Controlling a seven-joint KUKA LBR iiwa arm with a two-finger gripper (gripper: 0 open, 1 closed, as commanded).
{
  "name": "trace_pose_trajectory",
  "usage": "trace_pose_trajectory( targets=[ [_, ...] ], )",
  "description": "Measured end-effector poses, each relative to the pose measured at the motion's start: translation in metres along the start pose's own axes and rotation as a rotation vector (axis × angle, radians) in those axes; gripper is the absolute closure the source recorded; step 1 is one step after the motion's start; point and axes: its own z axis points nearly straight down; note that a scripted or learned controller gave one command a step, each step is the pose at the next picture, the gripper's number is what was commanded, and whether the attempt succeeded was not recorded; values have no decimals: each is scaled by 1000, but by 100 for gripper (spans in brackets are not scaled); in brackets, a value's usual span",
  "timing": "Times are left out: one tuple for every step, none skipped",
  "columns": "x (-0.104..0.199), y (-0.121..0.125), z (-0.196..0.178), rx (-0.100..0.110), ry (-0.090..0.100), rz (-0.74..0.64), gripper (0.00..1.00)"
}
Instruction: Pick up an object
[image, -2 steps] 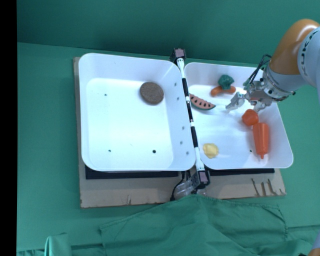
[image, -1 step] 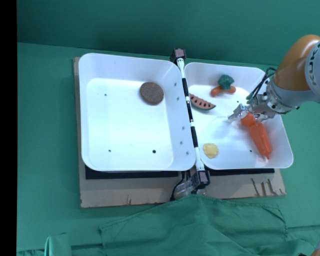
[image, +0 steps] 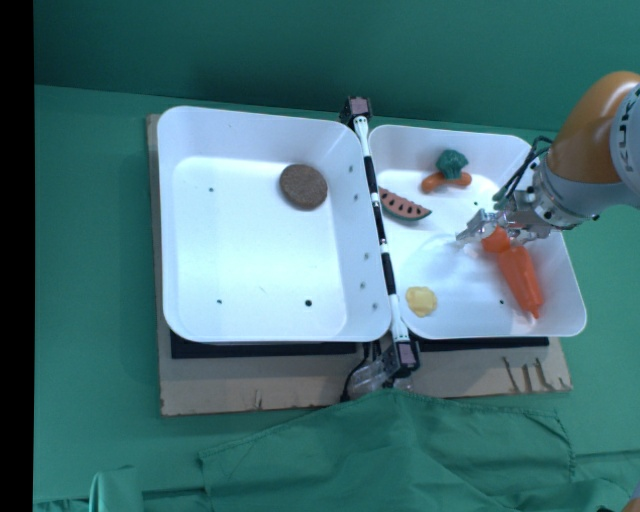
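End effector (image: 497, 228) sits over the thick end of the long orange plastic carrot (image: 517, 274), at 3 o'clock in the right white bin (image: 560, 318). Grip state: cannot tell. Best centred across the carrot's width before closing, then lifted straight.

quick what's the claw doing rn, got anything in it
claw: low in the right bin, at the top end of the orange carrot; grip state cannot be told.

Green cloth (image: 90, 250) is covering the bench, bunching into folds at the near edge. A brown cardboard sheet (image: 250, 395) is lying flat on it under even light.
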Motion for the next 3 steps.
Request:
trace_pose_trajectory(
  targets=[
    [-2,1,-14,-7,-4,4,100],
    [6,2,-71,12,4,11,100],
    [4,2,-137,10,3,23,100]
  ],
)
